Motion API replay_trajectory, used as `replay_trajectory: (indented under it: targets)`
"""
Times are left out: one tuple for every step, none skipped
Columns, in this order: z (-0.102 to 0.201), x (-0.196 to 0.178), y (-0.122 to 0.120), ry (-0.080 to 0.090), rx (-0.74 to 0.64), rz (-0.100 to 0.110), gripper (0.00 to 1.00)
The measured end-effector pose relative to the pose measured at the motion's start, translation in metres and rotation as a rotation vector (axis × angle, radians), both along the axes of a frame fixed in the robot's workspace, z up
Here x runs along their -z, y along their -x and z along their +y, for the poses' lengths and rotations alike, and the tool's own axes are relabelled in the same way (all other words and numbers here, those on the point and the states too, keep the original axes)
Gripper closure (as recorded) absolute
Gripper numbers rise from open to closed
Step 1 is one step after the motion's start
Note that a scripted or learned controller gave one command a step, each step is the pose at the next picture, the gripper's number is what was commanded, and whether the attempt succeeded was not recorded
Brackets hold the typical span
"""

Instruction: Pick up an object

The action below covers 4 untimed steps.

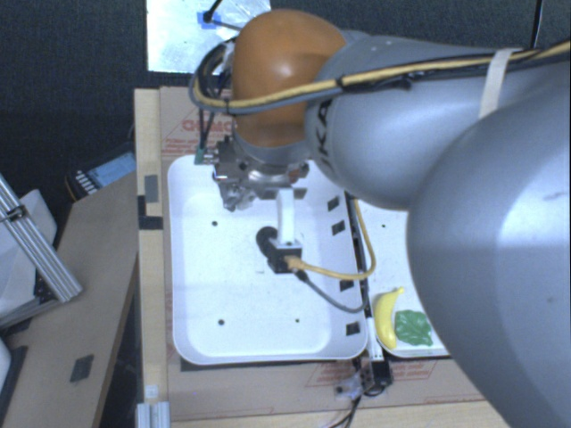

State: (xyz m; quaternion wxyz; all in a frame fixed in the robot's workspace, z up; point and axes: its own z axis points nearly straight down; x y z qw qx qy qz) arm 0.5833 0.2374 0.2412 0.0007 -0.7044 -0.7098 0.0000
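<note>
A yellow banana [385,319] lies at the near edge of the right bin [385,239], touching a green lumpy object [413,326] on its right. My arm hides most of that bin. My gripper [235,193] hangs under the orange band over the far part of the left bin [223,328], well away from both objects. Nothing shows held at the gripper.
The bins rest on a brown cardboard sheet [178,132]. A dark divider with clips [357,257] runs between them. An aluminium frame bar [36,248] stands off the bench at left, and a silver sheet [187,25] lies at the back.
</note>
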Motion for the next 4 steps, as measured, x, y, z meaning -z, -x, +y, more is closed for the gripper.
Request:
replay_trajectory:
  targets:
    - [-0.003, -0.003, 0.0, 0.001, 0.006, -0.001, 0.0]
    - [-0.001, -0.157, 0.099, -0.01, -0.002, -0.015, 0.0]
    - [-0.003, -0.281, 0.096, -0.007, 0.001, -0.016, 0.0]
    - [-0.003, -0.295, 0.097, -0.001, 0.0, -0.004, 0.0]
